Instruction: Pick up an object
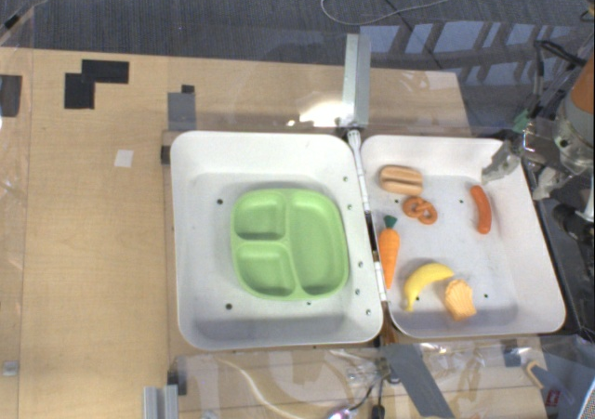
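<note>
- The right bin (521,310) holds six small toy foods. The left bin (195,222) holds a green plate (288,242) with three sections.
- A hot dog bun (401,178) lies near the top left of the right bin. A brown pretzel (419,211) sits just below it.
- A red sausage (481,208) lies alone in the upper right part of that bin, closest to the arm.
- A carrot (389,255) lies along the left wall of the right bin, with its green top pointing up the frame.
- A yellow banana (423,282) lies low in the bin. An orange chunk (458,299), maybe bread, touches the banana's right end or sits just beside it.
- All of these look light, like plastic or foam toys. They seem smooth, so they could slip.
- The sausage looks like the easiest pick. It is thin, has bare floor all round it, and could be pinched across its middle.
- The banana and the orange chunk are crowded together, so they would be harder to take.
- The gripper (497,164) is at the right edge of the frame, over the top right corner of the right bin.
- The arm comes in from the right, with an orange bit showing at the edge.
- I cannot tell if the pincer is wide or closed. Nothing can be seen in it.
- It sits just above and to the right of the sausage in the frame.
</note>
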